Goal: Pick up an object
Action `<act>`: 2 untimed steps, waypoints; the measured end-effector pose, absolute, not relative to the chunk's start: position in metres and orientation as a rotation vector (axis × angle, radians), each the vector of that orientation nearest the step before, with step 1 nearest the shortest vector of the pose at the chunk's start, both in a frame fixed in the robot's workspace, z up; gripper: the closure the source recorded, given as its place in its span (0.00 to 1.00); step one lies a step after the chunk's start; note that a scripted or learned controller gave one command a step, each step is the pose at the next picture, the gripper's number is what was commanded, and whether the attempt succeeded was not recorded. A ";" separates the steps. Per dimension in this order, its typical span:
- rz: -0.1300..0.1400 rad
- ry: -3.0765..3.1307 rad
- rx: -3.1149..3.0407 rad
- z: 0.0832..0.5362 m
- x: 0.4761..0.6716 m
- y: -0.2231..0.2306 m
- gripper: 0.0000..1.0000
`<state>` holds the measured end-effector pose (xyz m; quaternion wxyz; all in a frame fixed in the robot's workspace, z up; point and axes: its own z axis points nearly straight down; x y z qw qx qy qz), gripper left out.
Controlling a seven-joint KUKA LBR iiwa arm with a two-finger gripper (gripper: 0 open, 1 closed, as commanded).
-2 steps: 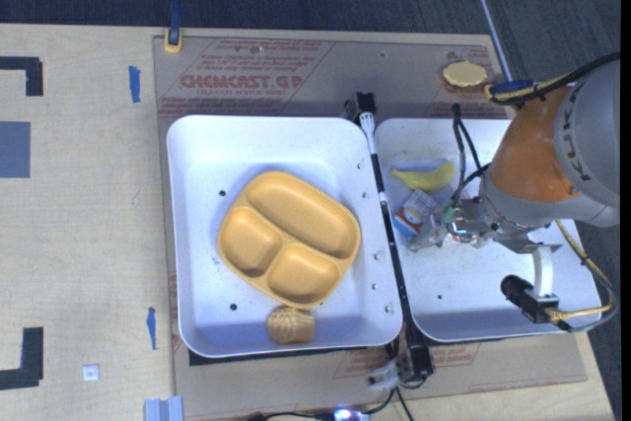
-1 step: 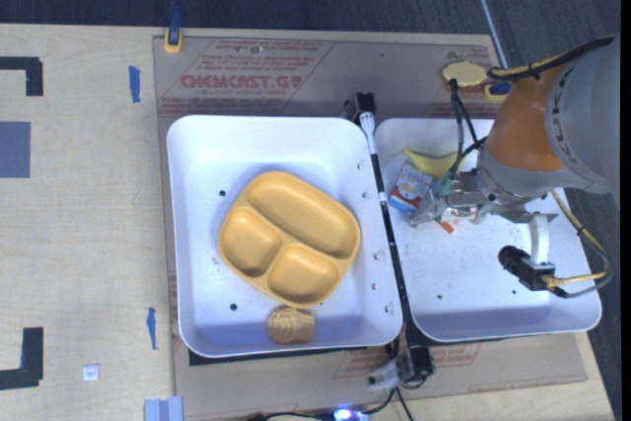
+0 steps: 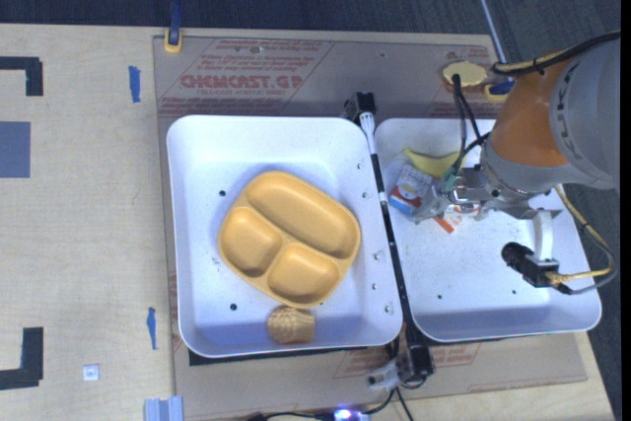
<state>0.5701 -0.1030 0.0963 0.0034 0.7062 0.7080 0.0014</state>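
Red letters on the brown board (image 3: 325, 64) behind the two white bins read "CHEMCAST GP". They sit at the far side, above the left bin (image 3: 187, 212). A smaller red line runs above them, but it is too tiny to read.

Left bin (image 3: 192, 212) holds a yellow three-compartment tray (image 3: 288, 237) with a small tan ball (image 3: 291, 324) just near of it. Right bin (image 3: 493, 315) has small clutter far-left: a yellow piece (image 3: 431, 160) and a clear wrapper (image 3: 409, 190). The gripper (image 3: 455, 192) sits at the clutter, arm (image 3: 562, 128) entering from the right.
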 end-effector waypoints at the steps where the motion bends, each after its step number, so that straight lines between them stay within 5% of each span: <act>1: 0.000 2.224 2.221 0.185 0.503 -0.075 1.00; 2: 0.004 2.221 2.218 0.207 0.504 -0.011 1.00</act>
